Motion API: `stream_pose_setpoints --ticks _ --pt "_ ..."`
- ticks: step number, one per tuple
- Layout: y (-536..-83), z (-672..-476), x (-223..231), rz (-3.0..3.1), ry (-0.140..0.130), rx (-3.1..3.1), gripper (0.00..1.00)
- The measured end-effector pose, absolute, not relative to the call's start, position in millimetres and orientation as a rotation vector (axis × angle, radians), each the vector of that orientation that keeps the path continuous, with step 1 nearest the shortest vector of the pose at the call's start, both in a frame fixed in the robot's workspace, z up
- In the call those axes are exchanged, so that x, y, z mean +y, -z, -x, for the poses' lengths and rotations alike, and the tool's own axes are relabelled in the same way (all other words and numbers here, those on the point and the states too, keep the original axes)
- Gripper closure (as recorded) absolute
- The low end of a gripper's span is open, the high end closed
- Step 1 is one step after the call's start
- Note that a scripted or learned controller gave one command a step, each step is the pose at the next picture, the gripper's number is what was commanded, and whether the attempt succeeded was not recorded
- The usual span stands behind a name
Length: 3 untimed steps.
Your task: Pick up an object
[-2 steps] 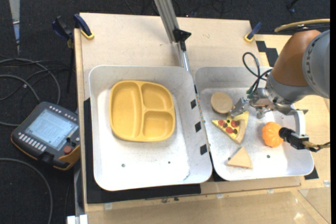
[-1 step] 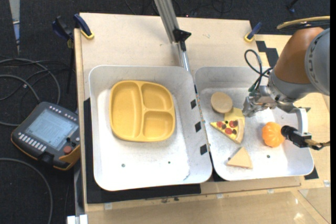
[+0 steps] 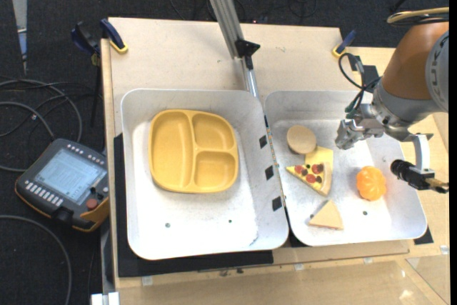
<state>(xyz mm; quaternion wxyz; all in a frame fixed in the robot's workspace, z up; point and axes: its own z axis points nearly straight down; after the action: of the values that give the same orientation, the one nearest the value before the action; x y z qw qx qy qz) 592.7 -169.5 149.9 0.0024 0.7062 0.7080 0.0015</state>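
1. arm [image 3: 418, 75] came in from the right, grey with an orange band, wrist over the right bin [image 3: 410, 228].
2. gripper [image 3: 347, 136] sat low over the upper middle of that bin, pointing left. can't tell how far open it was; nothing seen in its grasp.
3. cookie [image 3: 301, 139], a round tan disc, lay just left of the gripper, apart from it.
4. pizza [image 3: 311, 172], a toy slice with red toppings, lay just below the cookie, tip pointing left, crust edge touching or nearly touching the cookie.
5. orange [image 3: 370, 183] sat right of the pizza, below the gripper, well apart from it.
6. wedge [image 3: 328, 216], a pale tan triangle, lay near the bin's front edge, below the pizza.
7. left bin [image 3: 139, 225] held a yellow tray [image 3: 193, 151] with three compartments, roughly centred.
8. a metal bar [image 3: 223, 3] ran from the top down to the seam between the bins.
9. a pendant [image 3: 63, 183] lay on the floor left of the bench [image 3: 164, 53].
10. blue-yellow clamps [image 3: 107, 36] gripped the bench's back corners.
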Motion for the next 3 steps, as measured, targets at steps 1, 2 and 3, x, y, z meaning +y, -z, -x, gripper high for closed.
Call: stream_pose_setpoints --ticks 1,2,3 --pt "-195 -592.8 -176 -2.215 -0.004 2.219 1.00" --pt "-248 -594.6 -176 -2.213 -0.005 2.220 1.00" --pt "-247 -600.1 -113 -2.212 -0.002 2.232 1.00"
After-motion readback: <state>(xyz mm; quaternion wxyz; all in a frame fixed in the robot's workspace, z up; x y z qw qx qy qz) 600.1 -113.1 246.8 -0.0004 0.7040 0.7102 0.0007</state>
